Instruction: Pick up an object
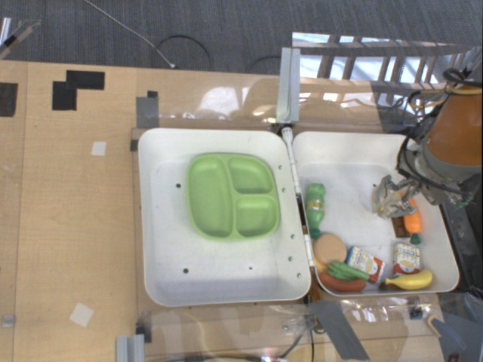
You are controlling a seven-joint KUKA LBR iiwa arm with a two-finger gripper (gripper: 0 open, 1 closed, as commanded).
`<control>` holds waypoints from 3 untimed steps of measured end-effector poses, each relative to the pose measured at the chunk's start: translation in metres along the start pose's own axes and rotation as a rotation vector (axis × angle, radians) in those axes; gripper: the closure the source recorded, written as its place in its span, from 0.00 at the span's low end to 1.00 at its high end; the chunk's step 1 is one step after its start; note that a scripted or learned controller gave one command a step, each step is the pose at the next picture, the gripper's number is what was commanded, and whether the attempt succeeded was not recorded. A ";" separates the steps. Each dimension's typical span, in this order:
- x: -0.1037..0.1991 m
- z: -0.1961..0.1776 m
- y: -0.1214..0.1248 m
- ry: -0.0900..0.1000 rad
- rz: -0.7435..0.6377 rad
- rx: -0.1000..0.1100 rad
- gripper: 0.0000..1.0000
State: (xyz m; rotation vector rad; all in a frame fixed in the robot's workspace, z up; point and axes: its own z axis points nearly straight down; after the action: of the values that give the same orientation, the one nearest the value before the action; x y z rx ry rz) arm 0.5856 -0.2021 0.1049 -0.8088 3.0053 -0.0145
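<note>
My end effector hangs low over the right bin, near its right wall, and I cannot tell how it is set, open or closed, since it reads as a blurred tangle of metal. Just below it sits a carrot. Further toward the front edge lie a banana, two small cartons, a hot dog and a round bun. A green bottle lies along the bin's left wall (label up, cap toward the front). The left bin holds a green plate with three compartments. Both bins rest on the wooden tabletop.
</note>
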 end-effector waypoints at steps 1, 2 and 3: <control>-0.074 -0.102 0.038 0.006 0.000 -0.005 1.00; -0.069 -0.096 0.037 0.016 0.006 -0.011 0.00; -0.029 0.016 -0.021 0.014 -0.072 -0.007 0.00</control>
State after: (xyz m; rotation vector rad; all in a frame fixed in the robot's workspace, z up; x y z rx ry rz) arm 0.6216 -0.2062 0.0902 -0.9205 2.9892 -0.0110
